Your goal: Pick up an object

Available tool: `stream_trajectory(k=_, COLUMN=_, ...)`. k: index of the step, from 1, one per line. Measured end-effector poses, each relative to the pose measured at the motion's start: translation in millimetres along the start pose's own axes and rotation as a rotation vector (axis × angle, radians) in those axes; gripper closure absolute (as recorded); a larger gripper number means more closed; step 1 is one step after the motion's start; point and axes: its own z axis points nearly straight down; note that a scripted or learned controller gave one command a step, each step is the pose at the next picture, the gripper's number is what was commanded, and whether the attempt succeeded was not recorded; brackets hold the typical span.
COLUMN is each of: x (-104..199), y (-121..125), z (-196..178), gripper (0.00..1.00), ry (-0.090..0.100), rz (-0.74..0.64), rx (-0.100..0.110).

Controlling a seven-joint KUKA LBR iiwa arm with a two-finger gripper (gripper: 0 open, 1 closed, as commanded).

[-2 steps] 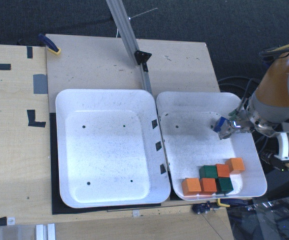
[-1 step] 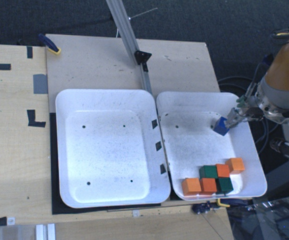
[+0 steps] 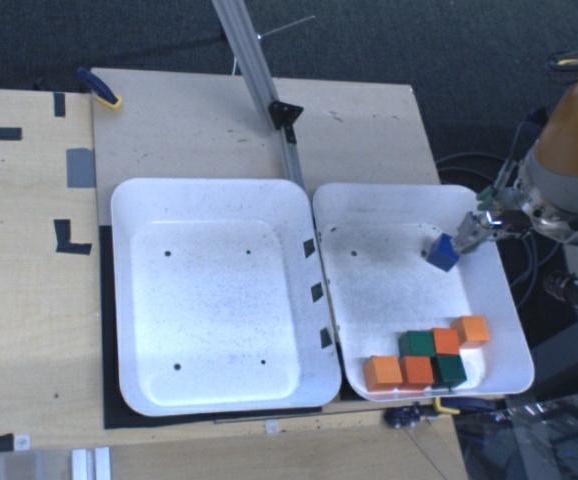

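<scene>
Hovering above the right bin [image 3: 489,298], the end effector [image 3: 466,235] sits clamped on a blue block [image 3: 442,254], lifted off the bin's floor. Small, rigid, light-looking; flat opposite faces suit the grip, I'd say.

No readable text, label, brand, number or sign appears on anything here.

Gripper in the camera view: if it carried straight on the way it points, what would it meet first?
Most likely the small blue block just off the gripper tip, in the right white bin; depth is unclear, contact may already exist.
</scene>
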Motion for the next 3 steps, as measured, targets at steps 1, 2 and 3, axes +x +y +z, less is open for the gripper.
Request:
stream_trajectory(k=1, x=46, y=19, z=-9, gripper=1.00, ry=0.002, rz=-0.005, rx=0.000)
stream_trajectory(k=2, x=99, y=28, z=-11, gripper=1.00, ry=0.002, rz=-0.005, rx=0.001)
stream_trajectory(k=3, x=147, y=48, z=3, gripper=1.00, ry=0.001, rz=-0.005, rx=0.002)
